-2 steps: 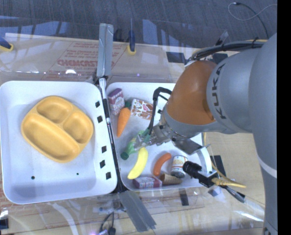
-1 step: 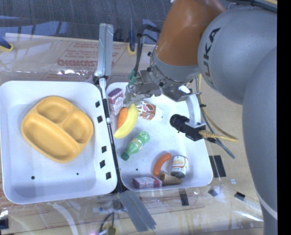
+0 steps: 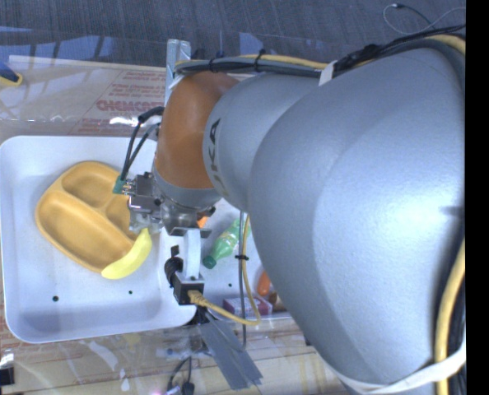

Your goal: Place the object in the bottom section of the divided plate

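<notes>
One yellow banana [image 3: 128, 257] lies against the lower right rim of the divided plate [image 3: 78, 216].

Take the divided plate as your landmark: it is yellow, sits tilted in the left white bin [image 3: 30, 303], and shows its compartments open to the camera. You will find the banana at the plate's lower right edge, touching the rim, with most of its length on the bin floor rather than inside a compartment. The tool [image 3: 158, 212] stands just right of the plate, directly above the banana's upper end; the wrist body hides its tips, so you cannot tell how it stands or whether it has hold of anything. Right of the plate, past the tool, a green bottle [image 3: 222, 245] lies in the second bin, partly behind the grey arm [image 3: 343, 212]. Both bins rest on the desk [image 3: 80, 97].
</notes>
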Controlling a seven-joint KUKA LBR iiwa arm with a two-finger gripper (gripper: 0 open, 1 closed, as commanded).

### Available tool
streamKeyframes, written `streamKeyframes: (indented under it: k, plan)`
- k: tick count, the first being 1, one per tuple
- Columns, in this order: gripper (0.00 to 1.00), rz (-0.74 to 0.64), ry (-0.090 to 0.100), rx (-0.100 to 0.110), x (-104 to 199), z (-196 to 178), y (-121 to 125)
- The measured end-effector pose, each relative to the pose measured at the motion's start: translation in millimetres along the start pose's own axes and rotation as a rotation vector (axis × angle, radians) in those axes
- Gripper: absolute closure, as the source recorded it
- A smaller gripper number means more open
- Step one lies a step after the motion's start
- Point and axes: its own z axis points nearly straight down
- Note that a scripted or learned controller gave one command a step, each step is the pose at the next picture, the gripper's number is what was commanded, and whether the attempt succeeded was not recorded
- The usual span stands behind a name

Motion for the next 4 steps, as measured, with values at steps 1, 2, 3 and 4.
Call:
streamKeyframes:
  k: [1, 2, 3, 4]
  plan:
    - [0.00, 0.000, 0.000, 0.000, 0, 0, 0]
    - [0.00, 0.070, 0.003, -0.019, 86, 92, -4]
    - [1.00, 0.064, 0.002, -0.012, 87, 85, -6]
    - [1.00, 0.313, 0.001, -0.003, 67, 42, -26]
